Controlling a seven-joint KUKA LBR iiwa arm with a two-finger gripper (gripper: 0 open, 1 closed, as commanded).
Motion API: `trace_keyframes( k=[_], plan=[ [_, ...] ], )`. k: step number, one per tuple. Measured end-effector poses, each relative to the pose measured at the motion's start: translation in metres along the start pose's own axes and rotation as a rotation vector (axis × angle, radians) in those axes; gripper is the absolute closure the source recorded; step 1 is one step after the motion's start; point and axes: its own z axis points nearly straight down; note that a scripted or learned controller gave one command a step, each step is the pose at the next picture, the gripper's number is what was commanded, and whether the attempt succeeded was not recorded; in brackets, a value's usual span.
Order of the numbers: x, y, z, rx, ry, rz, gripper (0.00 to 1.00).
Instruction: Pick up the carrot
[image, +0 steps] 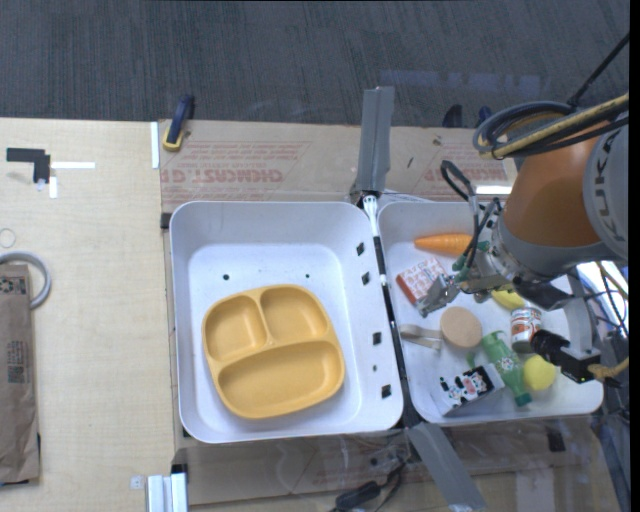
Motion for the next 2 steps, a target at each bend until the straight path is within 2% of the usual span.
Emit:
trace_keyframes(
  k=[1, 2],
  plan=[
    [-0.064, 0.031, -0.013, -0.001, -0.001, -0.097, 0.0],
    [-0.04, -0.021, 0.1, 0.0, 0.001, -0.288, 0.0]
  ],
)
